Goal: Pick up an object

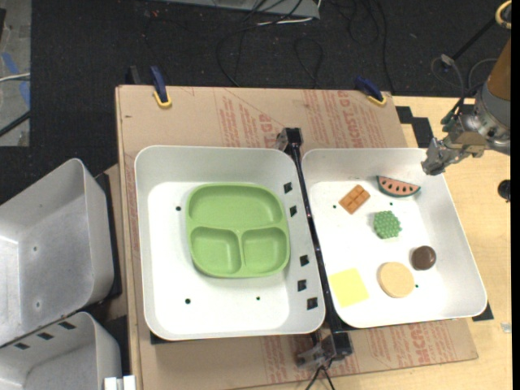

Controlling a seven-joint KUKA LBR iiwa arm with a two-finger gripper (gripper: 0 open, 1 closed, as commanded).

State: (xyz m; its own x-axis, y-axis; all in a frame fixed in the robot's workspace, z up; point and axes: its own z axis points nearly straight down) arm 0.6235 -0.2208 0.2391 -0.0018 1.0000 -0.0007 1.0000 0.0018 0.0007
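Watermelon slice looks light and stiff, graspable across its width; my tool hovers near, grip state unclear.

Grey arm with an orange band, black cables, and small grey pincer.

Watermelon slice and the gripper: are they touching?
Apart. The camera view shows white bin floor between the watermelon slice and the gripper, which sits at the bin's upper right rim.
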